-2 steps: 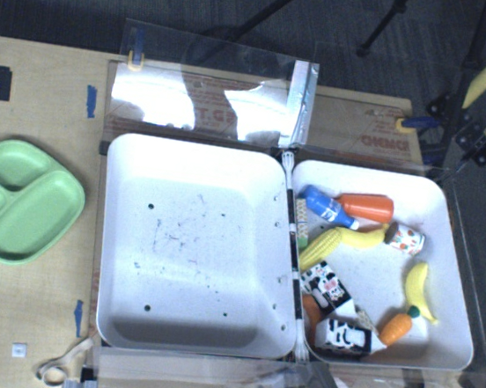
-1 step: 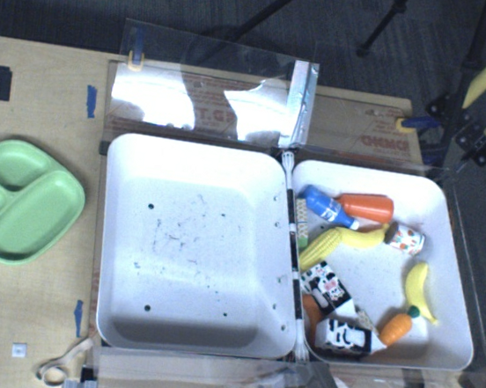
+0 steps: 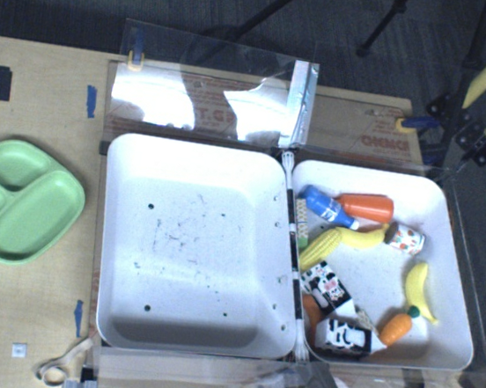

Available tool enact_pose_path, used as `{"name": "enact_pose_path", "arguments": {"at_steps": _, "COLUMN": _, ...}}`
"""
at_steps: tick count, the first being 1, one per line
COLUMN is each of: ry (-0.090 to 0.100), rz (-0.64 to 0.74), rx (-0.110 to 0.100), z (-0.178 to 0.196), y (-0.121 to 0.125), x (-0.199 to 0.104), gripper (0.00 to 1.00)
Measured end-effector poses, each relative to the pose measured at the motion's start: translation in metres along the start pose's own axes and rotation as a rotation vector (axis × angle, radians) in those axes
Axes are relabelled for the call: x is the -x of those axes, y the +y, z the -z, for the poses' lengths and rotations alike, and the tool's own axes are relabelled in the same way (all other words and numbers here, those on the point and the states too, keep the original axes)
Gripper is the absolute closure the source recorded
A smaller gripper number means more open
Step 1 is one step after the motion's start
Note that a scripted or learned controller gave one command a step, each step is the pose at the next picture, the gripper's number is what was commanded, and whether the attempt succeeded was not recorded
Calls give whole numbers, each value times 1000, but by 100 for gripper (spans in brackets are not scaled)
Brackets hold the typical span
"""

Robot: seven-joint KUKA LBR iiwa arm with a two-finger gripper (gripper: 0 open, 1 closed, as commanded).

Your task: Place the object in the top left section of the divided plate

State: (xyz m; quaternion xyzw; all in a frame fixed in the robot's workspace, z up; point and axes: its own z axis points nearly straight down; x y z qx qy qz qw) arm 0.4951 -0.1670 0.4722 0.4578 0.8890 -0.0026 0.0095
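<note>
- The green divided plate (image 3: 18,201) sits on the wooden bench (image 3: 53,84), left of the two white bins.
- The left bin (image 3: 193,235) is next to the plate.
- The right bin (image 3: 456,261) holds the toy food, all well apart from the plate.
- A blue bottle (image 3: 328,208) lies touching an orange tube (image 3: 368,205).
- A corn cob (image 3: 325,246) lies beside a yellow banana (image 3: 418,290).
- A small carrot (image 3: 395,328) sits near two black-and-white cartons (image 3: 327,285).
</note>
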Motion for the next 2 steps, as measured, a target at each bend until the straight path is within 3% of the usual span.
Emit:
{"name": "enact_pose_path", "arguments": {"at_steps": 1, "ry": 18, "rz": 258, "rx": -2, "z": -38, "y": -37, "x": 28, "gripper": 100}}
{"name": "enact_pose_path", "arguments": {"at_steps": 2, "ry": 14, "rz": 258, "rx": 0, "z": -29, "y": -35, "x": 30, "gripper": 100}}
